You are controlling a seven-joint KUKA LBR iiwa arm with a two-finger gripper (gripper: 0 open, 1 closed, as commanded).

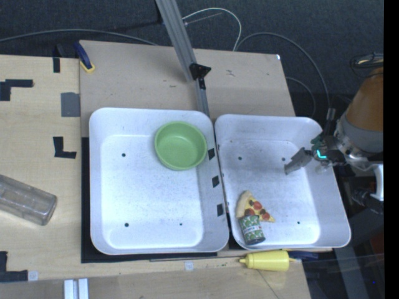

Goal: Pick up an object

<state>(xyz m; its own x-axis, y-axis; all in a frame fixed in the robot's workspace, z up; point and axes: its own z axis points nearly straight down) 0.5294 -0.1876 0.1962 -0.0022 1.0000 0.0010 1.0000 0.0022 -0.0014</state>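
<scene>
Pizza slice (254, 205) touches a can (252, 228); claw (298, 161) nearby, its state unclear.

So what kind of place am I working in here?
Most likely a robotics lab test bench rather than a kitchen: two white bins side by side on a wooden board, loose cables running behind it, and toy props like a pizza slice and a green bowl.

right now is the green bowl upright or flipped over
Upright: the green bowl sits in the left bin with its open hollow facing up, and nothing shows inside it.
</scene>
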